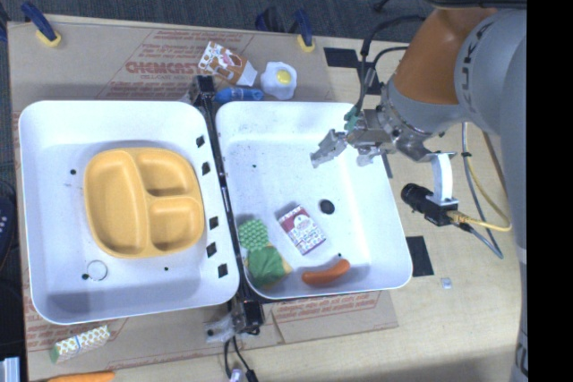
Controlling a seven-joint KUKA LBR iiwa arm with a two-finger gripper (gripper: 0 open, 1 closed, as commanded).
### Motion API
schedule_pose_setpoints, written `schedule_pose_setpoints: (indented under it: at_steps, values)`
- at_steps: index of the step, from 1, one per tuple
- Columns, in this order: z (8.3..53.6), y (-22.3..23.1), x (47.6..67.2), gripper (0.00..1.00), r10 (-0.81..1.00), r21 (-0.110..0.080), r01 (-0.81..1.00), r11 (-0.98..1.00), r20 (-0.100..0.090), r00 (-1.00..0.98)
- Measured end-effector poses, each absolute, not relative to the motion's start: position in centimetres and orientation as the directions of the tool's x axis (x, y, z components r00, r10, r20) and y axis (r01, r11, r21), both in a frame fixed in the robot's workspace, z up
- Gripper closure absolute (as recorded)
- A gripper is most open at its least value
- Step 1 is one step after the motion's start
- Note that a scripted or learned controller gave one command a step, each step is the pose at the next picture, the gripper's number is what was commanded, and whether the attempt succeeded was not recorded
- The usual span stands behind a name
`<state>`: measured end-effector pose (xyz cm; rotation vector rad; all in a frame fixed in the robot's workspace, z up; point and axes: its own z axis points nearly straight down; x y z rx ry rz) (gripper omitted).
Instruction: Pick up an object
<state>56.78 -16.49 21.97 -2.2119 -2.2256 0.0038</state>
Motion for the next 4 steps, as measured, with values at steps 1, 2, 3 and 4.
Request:
schedule_pose_setpoints:
  at_steps: [1, 2, 3, 4]
  values:
    - [12.3, -13.2, 51.5, 0.0, 0.987, -0.007, 0.987, -0.16, 0.001, 0.16]
    - [9.1, -14.0, 48.6, 0.0, 0.989, -0.004, 0.989, 0.15, 0.003, -0.15]
    - [10.2, -14.0, 48.7, 1.0, 0.988, -0.005, 0.988, 0.154, 0.004, -0.154]
    - [20.6, -9.4, 49.3, 1.0, 0.973, -0.002, 0.973, 0.231, 0.001, -0.231]
